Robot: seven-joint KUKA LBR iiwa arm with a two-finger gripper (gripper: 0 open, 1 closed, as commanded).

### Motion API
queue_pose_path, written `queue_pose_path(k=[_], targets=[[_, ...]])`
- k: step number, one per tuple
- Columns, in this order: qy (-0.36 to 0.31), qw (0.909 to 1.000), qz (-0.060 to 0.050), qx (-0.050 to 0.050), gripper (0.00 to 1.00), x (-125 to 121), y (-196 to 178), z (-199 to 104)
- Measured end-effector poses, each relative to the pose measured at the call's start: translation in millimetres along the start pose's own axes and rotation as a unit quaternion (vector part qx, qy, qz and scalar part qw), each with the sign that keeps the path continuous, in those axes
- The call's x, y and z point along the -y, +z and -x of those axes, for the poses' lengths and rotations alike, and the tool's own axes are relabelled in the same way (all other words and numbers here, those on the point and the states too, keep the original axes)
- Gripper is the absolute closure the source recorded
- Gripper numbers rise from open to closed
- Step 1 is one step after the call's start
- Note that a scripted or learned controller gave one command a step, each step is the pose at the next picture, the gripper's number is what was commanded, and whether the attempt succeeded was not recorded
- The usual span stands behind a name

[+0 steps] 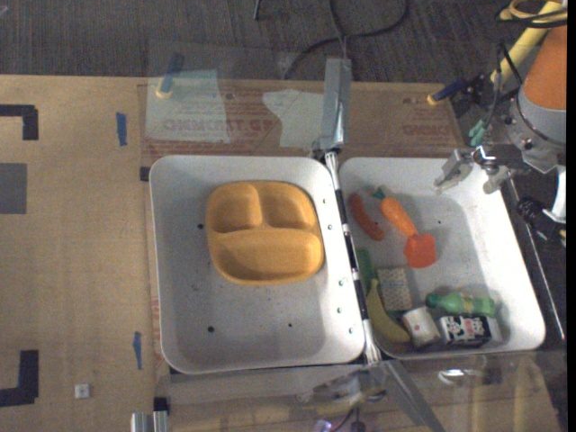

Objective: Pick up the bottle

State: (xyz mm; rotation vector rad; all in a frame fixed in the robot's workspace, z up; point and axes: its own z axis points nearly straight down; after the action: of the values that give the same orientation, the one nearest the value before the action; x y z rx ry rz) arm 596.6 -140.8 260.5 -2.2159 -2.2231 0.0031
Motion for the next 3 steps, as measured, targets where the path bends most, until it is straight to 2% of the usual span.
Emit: queue_pose_path(k=[1, 2, 3], targets=[[0.074, 0.9973, 0.000, 0.000, 0.00, 81, 129, 17], [0.040, 0.9992, 0.007, -0.001, 0.00, 113, 173, 28], [0.042, 0.9991, 0.009, 0.000, 1.00, 112, 163, 30]])
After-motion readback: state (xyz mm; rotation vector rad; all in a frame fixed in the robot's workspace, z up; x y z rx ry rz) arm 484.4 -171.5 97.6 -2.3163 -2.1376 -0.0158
